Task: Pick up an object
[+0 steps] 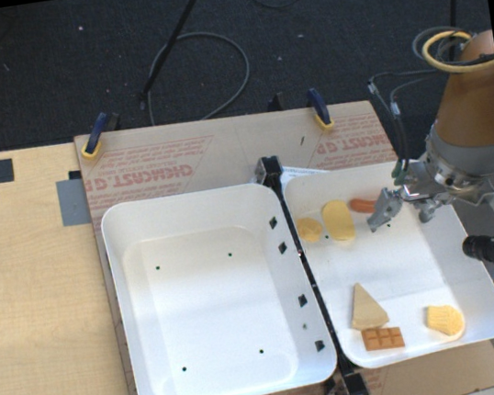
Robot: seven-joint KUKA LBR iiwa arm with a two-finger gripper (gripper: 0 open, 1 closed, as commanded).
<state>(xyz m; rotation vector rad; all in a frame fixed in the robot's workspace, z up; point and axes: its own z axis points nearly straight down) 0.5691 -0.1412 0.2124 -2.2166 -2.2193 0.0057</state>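
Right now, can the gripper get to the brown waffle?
Probably yes. The waffle lies flat and uncovered near the right bin's front edge, beside a wedge; the gripper hovers farther back with open space between.

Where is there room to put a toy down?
The left bin has bare floor from wall to wall. In the right bin, the middle is bare, between the yellow pieces and the wedge. Its front is crowded.

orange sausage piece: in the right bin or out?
In. The orange sausage piece lies on the right bin's floor near its far wall, beside the pincer.
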